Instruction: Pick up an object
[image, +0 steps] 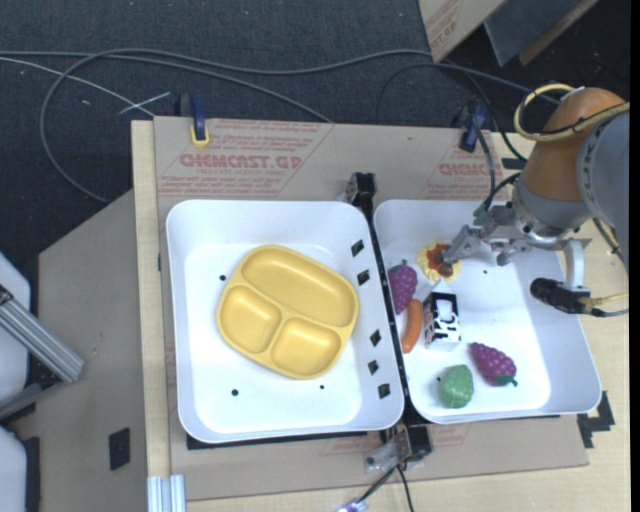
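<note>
red print on the board (240, 160) behind the left bin reads "chemcast gp", seen upside down, with smaller lines beneath too fine to read. a second red print of the same kind sits on the board behind the right bin (455, 178), partly blurred and unreadable.

Wooden bench (150, 300) bears left bin (190, 330), right bin (560, 370), touching.

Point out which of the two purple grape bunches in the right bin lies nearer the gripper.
The grape bunch by the divider, above the carrot, lies nearer the gripper. The other bunch sits lower, beside the green toy.
</note>
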